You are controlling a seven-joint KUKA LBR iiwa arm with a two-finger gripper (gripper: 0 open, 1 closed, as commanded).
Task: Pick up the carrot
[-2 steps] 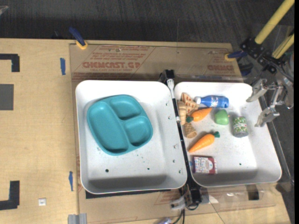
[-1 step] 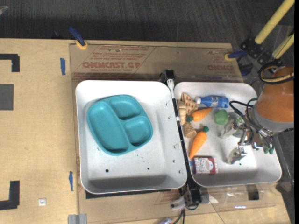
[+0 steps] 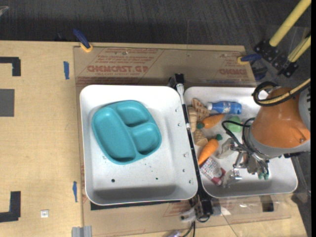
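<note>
We see the carrot (image 3: 208, 151) lying in the right bin (image 3: 286, 181), near its left wall, beside a packet (image 3: 211, 170). Our gripper (image 3: 236, 174) hangs just right of it; we cannot tell its state.

A single fixed camera is mounted above the worktop (image 3: 39, 132) and looks down at a slant. It frames both white bins, the left bin (image 3: 170, 147) and the right bin (image 3: 284, 179), from moderate height. The arm (image 3: 279, 125) enters from the right edge, near the lens.
</note>
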